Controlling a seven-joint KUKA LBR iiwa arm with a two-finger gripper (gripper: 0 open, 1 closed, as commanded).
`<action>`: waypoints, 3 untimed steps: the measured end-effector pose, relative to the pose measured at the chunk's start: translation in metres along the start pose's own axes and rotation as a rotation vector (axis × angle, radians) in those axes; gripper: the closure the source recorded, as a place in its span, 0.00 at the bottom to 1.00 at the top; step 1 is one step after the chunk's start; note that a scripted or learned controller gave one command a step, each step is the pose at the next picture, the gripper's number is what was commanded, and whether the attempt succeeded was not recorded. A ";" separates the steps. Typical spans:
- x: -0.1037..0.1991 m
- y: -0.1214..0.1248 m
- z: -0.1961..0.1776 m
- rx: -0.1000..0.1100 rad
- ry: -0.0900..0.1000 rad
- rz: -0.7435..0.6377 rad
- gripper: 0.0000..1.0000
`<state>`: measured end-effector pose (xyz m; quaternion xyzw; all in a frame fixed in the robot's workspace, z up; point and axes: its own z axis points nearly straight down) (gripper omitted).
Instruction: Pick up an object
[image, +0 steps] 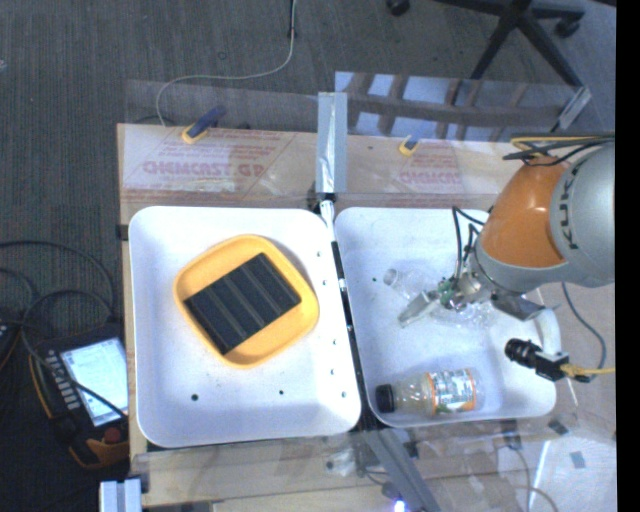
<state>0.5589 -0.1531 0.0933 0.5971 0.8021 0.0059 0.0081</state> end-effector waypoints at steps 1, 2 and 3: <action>-0.019 0.099 0.003 0.034 0.007 0.344 0.00; -0.056 0.080 -0.031 0.026 0.019 0.153 0.00; -0.064 0.098 -0.064 0.021 0.008 0.295 0.00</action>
